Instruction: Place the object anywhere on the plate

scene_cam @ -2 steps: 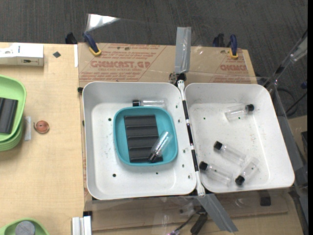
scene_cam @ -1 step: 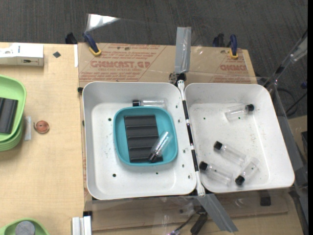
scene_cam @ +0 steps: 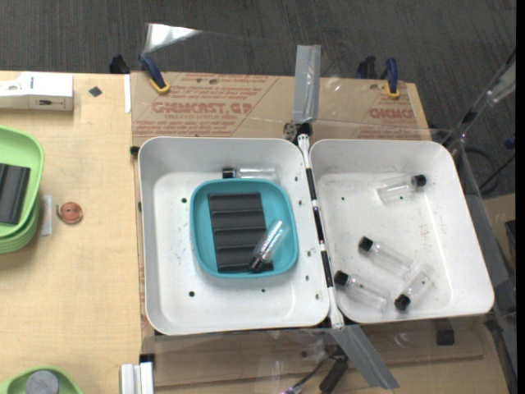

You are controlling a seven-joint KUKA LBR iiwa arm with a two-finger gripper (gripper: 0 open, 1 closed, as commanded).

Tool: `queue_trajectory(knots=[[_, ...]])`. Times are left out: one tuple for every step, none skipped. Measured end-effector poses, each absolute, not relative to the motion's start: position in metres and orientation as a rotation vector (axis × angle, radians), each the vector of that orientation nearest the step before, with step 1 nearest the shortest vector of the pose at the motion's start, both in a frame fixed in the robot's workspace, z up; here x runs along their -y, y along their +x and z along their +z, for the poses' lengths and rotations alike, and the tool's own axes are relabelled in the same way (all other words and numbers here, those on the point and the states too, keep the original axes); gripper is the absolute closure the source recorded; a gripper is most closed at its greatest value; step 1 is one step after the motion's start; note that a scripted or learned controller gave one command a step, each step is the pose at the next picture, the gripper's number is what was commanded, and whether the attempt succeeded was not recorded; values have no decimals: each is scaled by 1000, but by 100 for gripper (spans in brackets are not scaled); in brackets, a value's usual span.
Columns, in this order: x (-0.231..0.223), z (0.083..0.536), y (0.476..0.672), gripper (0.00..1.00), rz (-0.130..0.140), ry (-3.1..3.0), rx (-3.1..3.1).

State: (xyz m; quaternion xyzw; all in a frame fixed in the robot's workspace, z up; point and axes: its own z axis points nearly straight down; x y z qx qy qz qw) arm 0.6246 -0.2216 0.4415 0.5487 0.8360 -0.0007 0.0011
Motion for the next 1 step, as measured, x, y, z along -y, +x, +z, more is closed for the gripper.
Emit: queue_trajectory(knots=[[222, 442, 625, 0, -2, 1723, -2625]])
